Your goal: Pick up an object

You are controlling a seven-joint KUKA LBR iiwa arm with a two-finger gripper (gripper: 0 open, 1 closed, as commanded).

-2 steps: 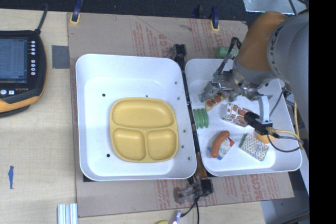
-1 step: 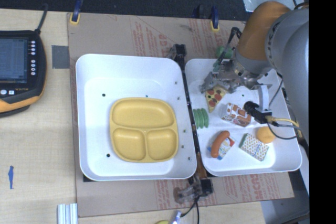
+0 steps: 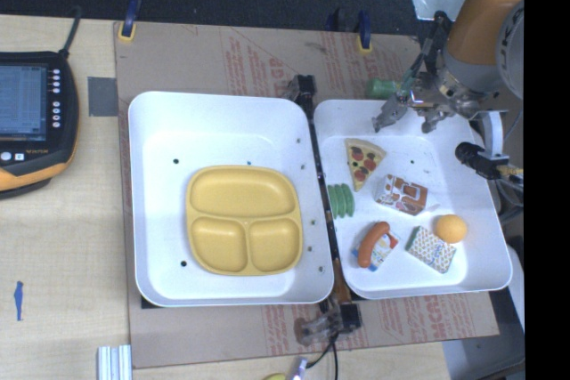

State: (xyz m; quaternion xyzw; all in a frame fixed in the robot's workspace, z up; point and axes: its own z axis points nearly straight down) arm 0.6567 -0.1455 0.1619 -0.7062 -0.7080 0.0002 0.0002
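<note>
Pizza slice (image 3: 363, 162) lies flat near the bin wall (image 3: 318, 157), so the spread, empty gripper (image 3: 410, 115) may skid over it.

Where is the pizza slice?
The pizza slice lies in the right bin, near its upper left corner, just above the green toy.

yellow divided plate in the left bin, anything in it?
Empty. The yellow divided plate lies flat in the left bin, all three compartments bare. The toy food sits in the right bin.
</note>
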